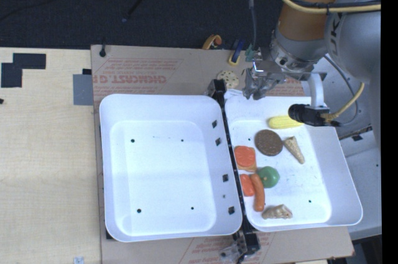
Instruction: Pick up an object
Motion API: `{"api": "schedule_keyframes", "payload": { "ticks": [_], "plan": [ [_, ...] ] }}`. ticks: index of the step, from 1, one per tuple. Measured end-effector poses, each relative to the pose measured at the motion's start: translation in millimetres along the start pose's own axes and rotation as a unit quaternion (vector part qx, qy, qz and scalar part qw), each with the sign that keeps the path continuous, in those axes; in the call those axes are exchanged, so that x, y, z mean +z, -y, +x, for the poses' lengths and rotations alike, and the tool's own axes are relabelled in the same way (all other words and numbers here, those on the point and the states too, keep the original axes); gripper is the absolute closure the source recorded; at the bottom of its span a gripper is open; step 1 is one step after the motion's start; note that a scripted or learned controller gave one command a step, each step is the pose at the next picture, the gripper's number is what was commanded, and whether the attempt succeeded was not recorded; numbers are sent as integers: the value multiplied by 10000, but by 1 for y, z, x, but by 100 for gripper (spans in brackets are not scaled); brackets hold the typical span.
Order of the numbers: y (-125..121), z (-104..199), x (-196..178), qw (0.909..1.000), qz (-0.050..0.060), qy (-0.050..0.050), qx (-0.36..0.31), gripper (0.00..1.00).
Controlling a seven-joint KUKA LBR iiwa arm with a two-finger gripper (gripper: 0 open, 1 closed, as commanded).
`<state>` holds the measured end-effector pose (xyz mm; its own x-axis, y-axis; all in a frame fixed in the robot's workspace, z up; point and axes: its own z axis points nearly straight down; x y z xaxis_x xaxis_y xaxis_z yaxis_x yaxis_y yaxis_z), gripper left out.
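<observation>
Toward twelve o'clock of the right bin [348, 194], we see the tool [256, 90] hovering; whether it is apart or together, we cannot tell. Corn [285, 123] lies partly hidden.

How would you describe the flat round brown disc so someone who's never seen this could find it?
Look in the right-hand white bin, where the small items lie. Near its middle, just below the yellow corn piece, lies the flat round brown disc. It is the one dark, perfectly round thing there, beside a tan cone.
</observation>
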<state>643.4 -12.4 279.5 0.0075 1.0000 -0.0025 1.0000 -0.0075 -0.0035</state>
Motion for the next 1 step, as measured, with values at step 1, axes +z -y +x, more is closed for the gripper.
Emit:
{"api": "schedule_keyframes", "payload": {
  "ticks": [1],
  "plan": [
    [0,11,44,10000,15,-10,-38,100]
  ]
}}
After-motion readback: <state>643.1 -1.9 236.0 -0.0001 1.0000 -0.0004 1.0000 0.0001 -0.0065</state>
